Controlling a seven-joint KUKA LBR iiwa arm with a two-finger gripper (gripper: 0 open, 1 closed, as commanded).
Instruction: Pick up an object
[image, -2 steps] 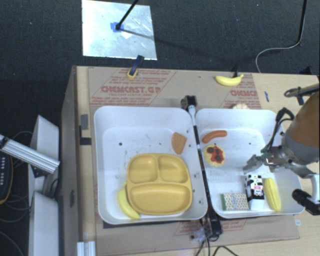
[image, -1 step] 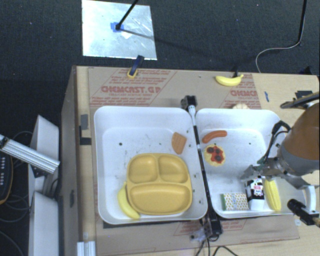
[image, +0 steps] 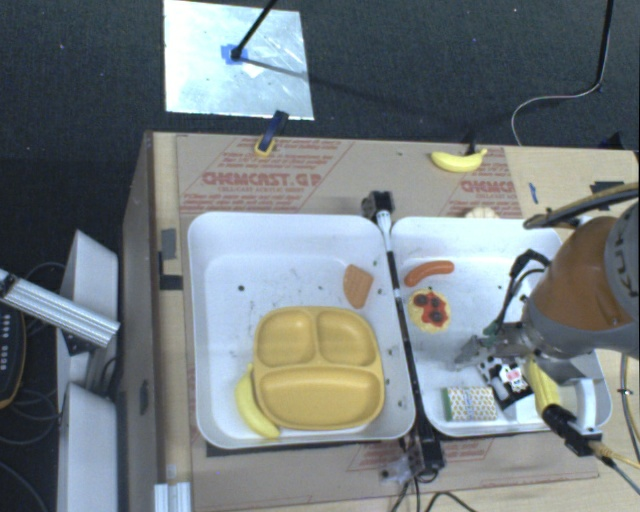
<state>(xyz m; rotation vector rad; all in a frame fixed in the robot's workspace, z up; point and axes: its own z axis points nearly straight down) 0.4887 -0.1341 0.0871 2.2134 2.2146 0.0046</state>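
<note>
Hovering low over the right bin (image: 600, 405), the gripper (image: 497, 362) sits near the patterned block (image: 470, 403); finger opening cannot be determined.

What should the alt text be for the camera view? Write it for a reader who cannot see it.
A grey and orange robot arm reaches from the right into the right white bin, its end effector low near a small patterned block, with a toy hot dog and toy pizza farther back. The left white bin holds a yellow divided plate, a banana and an orange piece.
</note>
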